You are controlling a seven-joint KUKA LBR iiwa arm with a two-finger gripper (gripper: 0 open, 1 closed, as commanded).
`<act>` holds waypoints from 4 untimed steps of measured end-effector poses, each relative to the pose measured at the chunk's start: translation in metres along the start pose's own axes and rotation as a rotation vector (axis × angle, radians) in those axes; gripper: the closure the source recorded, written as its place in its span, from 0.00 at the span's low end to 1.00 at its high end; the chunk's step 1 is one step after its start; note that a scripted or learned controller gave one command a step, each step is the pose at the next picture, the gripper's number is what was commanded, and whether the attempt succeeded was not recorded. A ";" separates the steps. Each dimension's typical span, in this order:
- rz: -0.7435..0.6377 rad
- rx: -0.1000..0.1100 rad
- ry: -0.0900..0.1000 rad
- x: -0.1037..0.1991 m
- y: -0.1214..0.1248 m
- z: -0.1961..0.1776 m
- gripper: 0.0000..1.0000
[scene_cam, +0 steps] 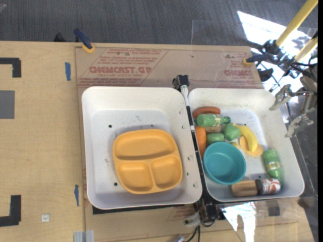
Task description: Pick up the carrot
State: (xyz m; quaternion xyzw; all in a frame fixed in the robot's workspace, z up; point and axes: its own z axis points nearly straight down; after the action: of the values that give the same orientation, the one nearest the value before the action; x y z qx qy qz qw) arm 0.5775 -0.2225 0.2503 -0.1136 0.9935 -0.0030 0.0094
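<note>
I note the carrot [201, 137] wedged against the right bin's [295, 168] left wall at 11 o'clock of the teal bowl [223, 163], limiting access; gripper state I cannot tell.

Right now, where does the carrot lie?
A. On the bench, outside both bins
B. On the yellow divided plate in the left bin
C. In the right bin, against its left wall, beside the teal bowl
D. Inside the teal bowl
C: the carrot lies along the left wall of the right bin, just up-left of the teal bowl.
</note>
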 end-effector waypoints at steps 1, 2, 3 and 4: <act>-0.331 -0.008 0.011 0.064 0.014 -0.032 0.00; -0.618 -0.004 0.002 0.033 0.007 -0.116 0.00; -0.617 -0.001 -0.008 0.030 0.008 -0.127 1.00; -0.977 -0.005 0.002 0.041 0.008 -0.211 1.00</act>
State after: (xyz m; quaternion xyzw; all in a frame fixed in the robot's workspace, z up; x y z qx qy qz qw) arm 0.5320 -0.2226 0.4609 -0.5664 0.8241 -0.0049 0.0058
